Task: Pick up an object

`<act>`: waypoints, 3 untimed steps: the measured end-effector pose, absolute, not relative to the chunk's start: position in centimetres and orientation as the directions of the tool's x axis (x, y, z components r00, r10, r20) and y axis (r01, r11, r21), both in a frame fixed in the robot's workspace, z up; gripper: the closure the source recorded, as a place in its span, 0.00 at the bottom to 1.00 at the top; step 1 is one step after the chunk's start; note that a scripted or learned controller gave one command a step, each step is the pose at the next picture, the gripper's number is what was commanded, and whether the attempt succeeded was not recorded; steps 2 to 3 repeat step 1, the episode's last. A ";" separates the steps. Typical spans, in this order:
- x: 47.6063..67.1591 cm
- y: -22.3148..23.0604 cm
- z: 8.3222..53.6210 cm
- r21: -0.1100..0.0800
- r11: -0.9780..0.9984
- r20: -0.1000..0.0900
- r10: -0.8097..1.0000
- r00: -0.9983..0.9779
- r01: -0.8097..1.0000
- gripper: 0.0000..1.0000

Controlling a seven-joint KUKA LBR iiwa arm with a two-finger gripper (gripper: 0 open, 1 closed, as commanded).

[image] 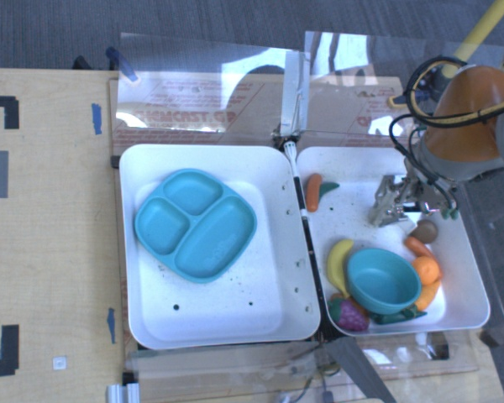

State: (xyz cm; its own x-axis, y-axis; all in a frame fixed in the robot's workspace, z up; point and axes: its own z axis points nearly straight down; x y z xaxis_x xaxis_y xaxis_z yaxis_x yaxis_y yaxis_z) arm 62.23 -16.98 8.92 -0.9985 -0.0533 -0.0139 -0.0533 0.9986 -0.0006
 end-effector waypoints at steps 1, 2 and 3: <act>62.1 -17.1 8.8 -0.001 0.999 -0.011 -0.051 -0.999 -0.051 0.00; 62.1 -17.1 8.8 -0.001 0.999 -0.011 -0.051 -0.999 -0.051 0.00; 62.1 -17.1 8.8 -0.001 0.999 -0.011 -0.051 -0.999 -0.051 0.00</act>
